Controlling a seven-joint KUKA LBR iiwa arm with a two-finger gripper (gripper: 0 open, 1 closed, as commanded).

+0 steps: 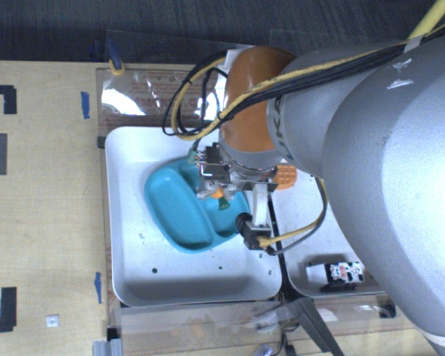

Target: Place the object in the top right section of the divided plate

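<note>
The blue divided plate lies in the left white bin, with its right side hidden under the arm. My gripper hangs low over the plate's right part, beneath the orange band. A small orange and green bit shows right at the gripper's tip, over the plate. I cannot tell whether it is held or resting on the plate. Another orange piece peeks out at the right of the wrist.
The grey arm covers most of the right bin, where a small black and white object lies near the front. Yellow and black cables loop off the wrist over the left bin's back edge. Wooden bench extends to the left.
</note>
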